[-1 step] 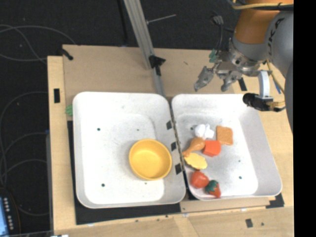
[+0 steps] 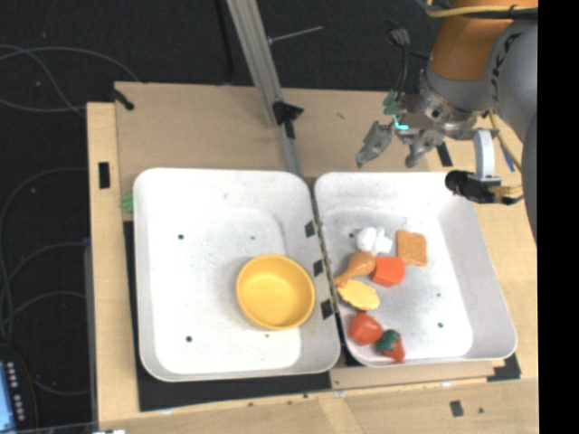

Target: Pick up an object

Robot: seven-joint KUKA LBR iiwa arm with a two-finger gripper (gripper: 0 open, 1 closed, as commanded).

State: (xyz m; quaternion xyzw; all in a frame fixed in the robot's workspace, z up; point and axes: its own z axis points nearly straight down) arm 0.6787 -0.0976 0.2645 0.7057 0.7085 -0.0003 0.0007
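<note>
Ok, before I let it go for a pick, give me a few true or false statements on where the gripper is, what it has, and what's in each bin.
1. The yellow bowl sits in the left bin. True.
2. The gripper is down among the toy food. False: it hangs above the far edge of the right bin, apart from the items.
3. The gripper has an object between its fingers. False: its fingers are spread with nothing between them.
4. The orange block lies in the right bin beside the drumstick. True.
5. The strawberry lies in the left bin. False: it lies near the front edge of the right bin, next to the tomato.
</note>
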